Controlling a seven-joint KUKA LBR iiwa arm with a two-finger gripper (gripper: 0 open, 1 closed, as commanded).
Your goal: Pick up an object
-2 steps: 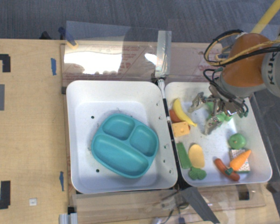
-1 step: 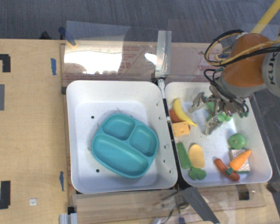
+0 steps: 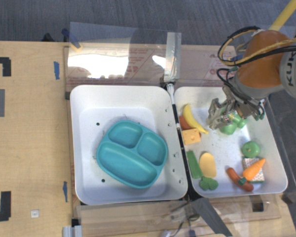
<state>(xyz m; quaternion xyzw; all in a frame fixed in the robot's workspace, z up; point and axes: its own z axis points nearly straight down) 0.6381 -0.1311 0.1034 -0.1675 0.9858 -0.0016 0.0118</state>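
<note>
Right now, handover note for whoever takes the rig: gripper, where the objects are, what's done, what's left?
Gripper: low in the right bin, far end, over a green toy; grip can't be judged from this view.
Right bin: banana, cheese cube, green stick, yellow egg shape, green apple, carrot.
Left bin: teal divided plate.
Done: arm is down at the green toy.
Left: confirm a grasp, lift an object out.

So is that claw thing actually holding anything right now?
Gripper: low in the right bin, right over a green toy; whether it grips it cannot be told.
</note>
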